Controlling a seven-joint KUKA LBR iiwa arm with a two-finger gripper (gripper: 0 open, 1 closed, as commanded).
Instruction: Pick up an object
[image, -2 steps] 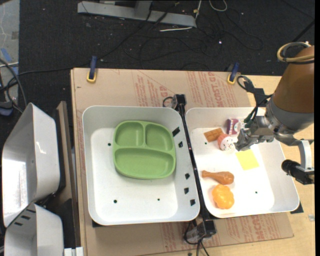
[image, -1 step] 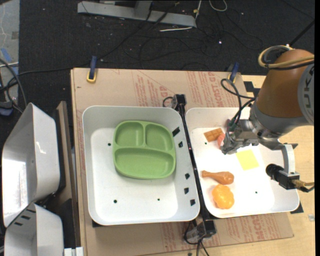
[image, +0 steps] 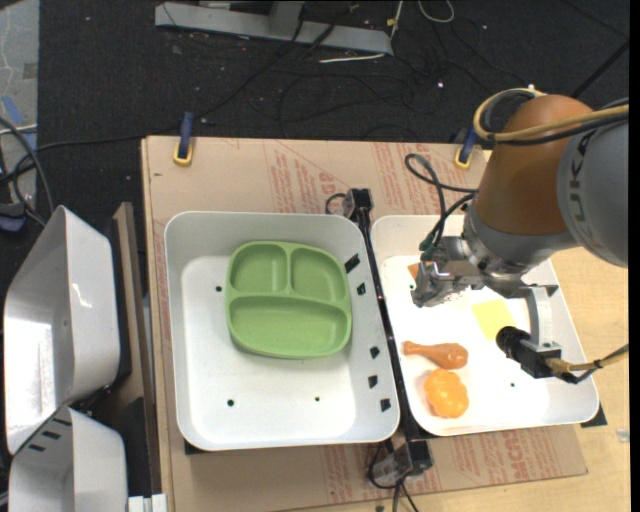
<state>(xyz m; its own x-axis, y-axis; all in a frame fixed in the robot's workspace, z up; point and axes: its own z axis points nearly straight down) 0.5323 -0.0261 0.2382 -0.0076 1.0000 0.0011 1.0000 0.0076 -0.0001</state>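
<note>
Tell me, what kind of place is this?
Probably a robot lab. A grey arm reaches over two white bins on a bench, with toy food like a drumstick and a green plate, and cables lie on the floor.

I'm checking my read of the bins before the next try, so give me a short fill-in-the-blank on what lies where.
1. The green divided plate lies in the ____ bin.
2. The number of compartments in that plate is ____.
3. In the right bin, the toy drumstick lies just above the ____ fruit.
4. The gripper hangs over the ____ bin.

Missing words: left; three; orange; right
</note>
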